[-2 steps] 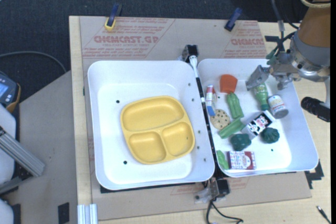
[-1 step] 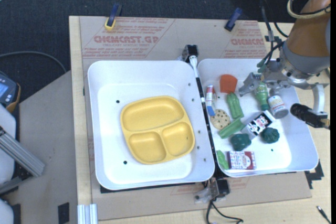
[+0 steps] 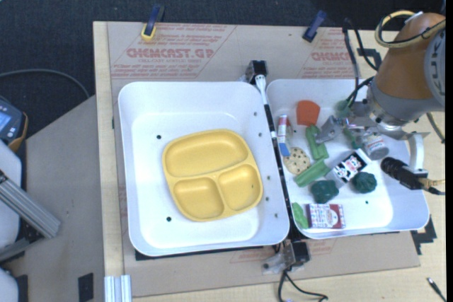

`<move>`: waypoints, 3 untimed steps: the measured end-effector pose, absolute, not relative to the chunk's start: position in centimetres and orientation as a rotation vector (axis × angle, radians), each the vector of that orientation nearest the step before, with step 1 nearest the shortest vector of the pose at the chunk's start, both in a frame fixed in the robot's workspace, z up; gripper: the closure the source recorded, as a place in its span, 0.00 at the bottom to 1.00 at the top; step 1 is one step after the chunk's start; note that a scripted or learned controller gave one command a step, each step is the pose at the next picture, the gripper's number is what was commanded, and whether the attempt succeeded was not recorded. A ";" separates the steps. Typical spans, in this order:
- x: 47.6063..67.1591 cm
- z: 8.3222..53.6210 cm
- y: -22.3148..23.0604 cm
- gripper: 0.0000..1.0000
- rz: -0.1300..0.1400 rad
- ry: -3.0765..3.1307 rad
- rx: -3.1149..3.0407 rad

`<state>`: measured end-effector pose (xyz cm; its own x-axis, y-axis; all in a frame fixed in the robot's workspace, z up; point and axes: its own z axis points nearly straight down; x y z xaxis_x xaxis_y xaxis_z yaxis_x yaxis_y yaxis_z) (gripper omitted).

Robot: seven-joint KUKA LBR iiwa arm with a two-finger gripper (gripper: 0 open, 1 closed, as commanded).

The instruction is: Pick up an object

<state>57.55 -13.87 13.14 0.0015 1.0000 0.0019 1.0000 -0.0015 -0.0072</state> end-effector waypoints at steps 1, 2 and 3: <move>57.4 8.1 -13.8 0.00 0.005 -2.217 -2.217; 57.6 9.5 -13.9 1.00 -0.001 -2.220 -2.224; 57.3 15.6 -14.6 1.00 -0.005 -2.225 -2.228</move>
